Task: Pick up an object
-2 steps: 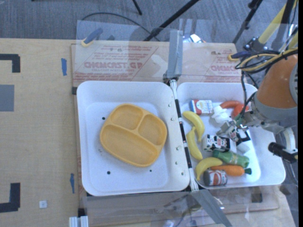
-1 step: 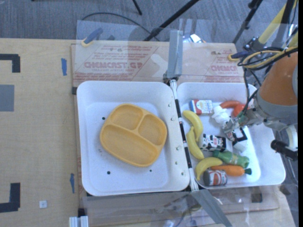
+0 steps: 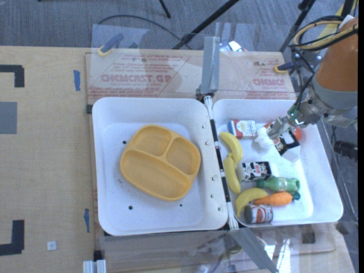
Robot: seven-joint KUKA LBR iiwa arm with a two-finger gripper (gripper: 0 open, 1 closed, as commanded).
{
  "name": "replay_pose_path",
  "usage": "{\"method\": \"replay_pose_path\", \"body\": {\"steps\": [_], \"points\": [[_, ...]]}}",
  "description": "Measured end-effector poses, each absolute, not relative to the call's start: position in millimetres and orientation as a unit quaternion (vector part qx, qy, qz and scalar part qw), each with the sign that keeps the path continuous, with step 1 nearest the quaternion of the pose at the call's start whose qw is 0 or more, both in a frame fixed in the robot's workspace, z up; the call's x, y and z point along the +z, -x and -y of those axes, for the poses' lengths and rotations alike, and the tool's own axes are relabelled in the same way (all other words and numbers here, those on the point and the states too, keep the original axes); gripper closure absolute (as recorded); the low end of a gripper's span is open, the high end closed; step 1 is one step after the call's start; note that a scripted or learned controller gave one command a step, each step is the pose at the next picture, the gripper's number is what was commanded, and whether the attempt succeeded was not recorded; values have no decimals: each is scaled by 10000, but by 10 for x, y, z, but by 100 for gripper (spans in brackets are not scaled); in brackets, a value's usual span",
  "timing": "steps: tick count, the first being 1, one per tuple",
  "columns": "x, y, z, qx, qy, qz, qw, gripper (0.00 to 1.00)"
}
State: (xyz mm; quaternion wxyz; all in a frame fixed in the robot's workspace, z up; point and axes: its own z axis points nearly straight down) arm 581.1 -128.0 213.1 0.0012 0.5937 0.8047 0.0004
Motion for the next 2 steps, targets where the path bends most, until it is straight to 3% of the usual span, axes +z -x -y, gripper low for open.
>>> {"method": "replay_pose_path", "body": {"steps": [2], "points": [[2206, -6135, 1404, 6, -5264, -8502, 28, 100]]}}
